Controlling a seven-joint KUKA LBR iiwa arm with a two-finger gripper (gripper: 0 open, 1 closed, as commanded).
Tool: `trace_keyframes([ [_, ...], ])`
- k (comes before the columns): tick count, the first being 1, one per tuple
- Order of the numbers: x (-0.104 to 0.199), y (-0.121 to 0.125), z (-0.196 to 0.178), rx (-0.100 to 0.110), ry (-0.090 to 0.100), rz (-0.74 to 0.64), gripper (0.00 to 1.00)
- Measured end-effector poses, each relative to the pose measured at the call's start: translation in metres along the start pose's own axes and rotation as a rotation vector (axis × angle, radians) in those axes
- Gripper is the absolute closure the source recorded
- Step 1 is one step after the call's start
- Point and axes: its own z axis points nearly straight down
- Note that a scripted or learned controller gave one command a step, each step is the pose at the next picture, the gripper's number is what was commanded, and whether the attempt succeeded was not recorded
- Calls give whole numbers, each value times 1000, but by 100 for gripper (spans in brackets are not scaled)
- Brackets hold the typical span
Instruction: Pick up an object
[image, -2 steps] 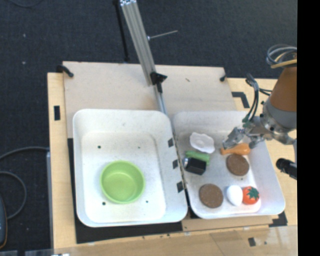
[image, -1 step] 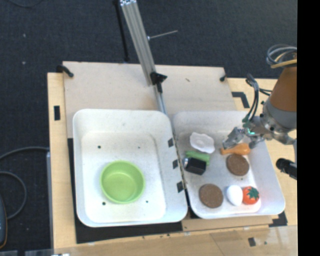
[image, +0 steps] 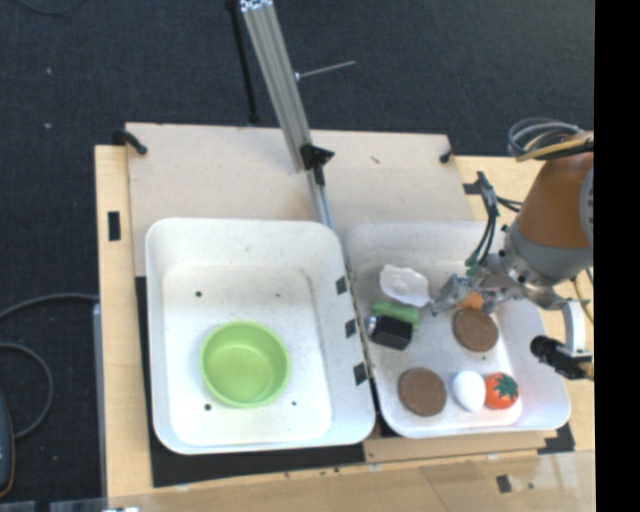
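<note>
Two white bins sit on a wooden bench; right bin (image: 400, 243) holds the gripper (image: 462, 293), grip unreadable, brown disc (image: 475, 330) just below-right.

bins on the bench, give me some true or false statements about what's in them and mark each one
1. The green bowl sits in the left bin. True.
2. Two brown discs lie in the right bin. True: one near the front, one further back.
3. The white egg lies beside the bowl. False: it is in the right bin, next to the tomato-like red toy.
4. The gripper hangs over the left bin. False: over the right bin.
</note>
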Motion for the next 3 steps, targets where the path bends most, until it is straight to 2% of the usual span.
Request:
trace_keyframes([
  [1, -4, 6, 57, -9, -3, 1, 0],
  [2, -5, 8, 61, -11, -2, 3, 0],
  [3, -6, 9, 49, -15, -2, 6, 100],
])
